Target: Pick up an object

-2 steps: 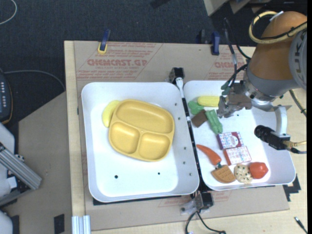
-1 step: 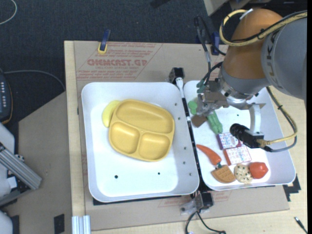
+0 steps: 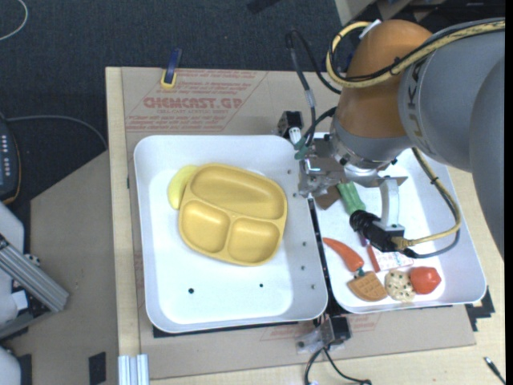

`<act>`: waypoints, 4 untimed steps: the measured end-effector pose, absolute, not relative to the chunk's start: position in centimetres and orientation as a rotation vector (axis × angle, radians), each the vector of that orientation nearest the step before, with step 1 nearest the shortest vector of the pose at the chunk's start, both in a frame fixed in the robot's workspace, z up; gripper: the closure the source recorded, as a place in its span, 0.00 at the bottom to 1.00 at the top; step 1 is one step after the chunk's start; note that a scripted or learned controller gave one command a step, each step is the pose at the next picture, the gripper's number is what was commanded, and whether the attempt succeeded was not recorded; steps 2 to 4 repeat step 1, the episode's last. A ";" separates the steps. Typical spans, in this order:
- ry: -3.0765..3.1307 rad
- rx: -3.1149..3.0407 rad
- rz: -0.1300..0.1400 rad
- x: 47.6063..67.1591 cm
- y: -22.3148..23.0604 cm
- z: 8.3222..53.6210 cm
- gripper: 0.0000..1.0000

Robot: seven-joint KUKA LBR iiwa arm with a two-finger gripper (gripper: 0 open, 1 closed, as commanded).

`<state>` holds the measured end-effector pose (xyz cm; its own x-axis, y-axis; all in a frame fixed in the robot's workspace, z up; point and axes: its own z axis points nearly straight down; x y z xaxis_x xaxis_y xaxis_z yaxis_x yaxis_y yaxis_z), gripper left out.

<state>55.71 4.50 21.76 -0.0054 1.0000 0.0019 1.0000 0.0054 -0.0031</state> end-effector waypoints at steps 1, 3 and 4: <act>-2.226 -2.216 -0.003 55.1 7.6 22.7 1.00; -2.226 -2.216 -0.003 55.1 7.6 22.7 1.00; -2.226 -2.216 -0.003 55.1 7.6 22.7 1.00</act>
